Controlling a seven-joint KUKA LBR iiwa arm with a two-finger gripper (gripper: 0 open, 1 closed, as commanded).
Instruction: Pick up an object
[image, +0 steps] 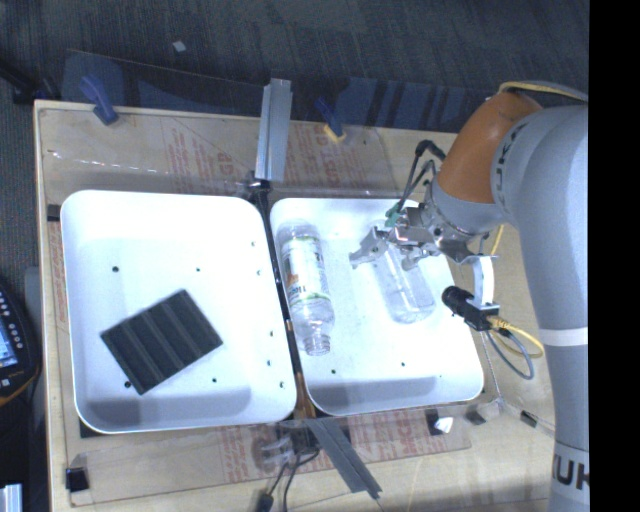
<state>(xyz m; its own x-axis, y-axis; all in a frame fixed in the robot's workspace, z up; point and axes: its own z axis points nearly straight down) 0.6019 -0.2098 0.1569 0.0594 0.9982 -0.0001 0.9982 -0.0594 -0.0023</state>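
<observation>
On the worktop (150, 150), the left bin (90, 215) contains one flat black ribbed pad (162, 340), lying askew. Right bin (345, 395): a clear labelled bottle (305, 288) lies lengthwise near the dividing wall; a second clear bottle (405, 292) lies further right. The claw (395, 240) sits low over that second bottle's upper end. Claw opening and any grip: cannot tell.

You have 2 bottles (304, 288) (405, 290) in the right bin (455, 375); a ridged slab (161, 340) lies in the left bin (80, 230).
</observation>
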